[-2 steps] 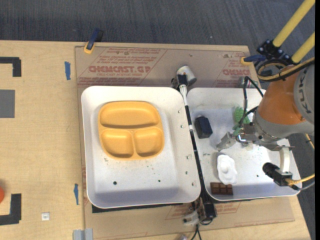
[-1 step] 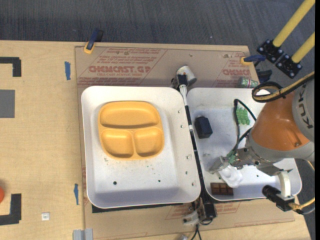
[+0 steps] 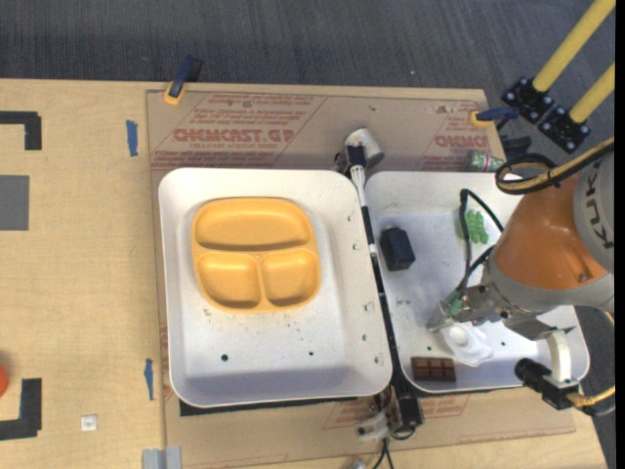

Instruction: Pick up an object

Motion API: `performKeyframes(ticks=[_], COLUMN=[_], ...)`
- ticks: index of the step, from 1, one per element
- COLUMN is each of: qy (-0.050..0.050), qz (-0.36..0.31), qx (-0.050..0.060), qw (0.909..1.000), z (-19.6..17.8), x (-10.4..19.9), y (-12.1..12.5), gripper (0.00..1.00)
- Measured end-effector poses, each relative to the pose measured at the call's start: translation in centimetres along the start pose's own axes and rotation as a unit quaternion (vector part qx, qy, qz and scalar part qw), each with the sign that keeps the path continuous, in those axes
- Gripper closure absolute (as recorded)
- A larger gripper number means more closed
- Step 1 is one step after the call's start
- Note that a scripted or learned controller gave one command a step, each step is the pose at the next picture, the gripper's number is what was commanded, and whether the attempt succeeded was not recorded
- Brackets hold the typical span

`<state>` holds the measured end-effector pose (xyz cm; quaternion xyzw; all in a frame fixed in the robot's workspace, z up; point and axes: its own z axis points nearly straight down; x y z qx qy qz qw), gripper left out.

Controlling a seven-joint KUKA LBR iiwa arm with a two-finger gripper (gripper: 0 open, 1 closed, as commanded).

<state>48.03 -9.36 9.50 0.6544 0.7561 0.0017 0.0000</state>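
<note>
Yellow plastic, a three-compartment tray (image 3: 257,253) lies toward the far side of the left bin (image 3: 186,350). In the right bin (image 3: 420,189), a dark blue block (image 3: 396,248) sits near the left wall, a brown chocolate bar (image 3: 433,368) at the near edge, a white object (image 3: 469,343) beside the end effector (image 3: 459,309), whose grip I cannot tell.

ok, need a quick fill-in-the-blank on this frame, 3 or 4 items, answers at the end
1. The yellow divided tray lies in the ____ bin.
2. The tray has ____ compartments.
3. The dark blue block lies in the ____ bin.
4. The brown chocolate bar rests near that bin's ____ edge.

Answers: left; three; right; front (bottom)
</note>
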Motion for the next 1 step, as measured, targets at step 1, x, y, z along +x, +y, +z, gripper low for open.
performKeyframes(ticks=[1], qy=[-0.001], qz=[0.275], qx=[0.001], qw=[0.9614], z=[-8.92], x=[4.37], y=[3.94], gripper=[1.0])
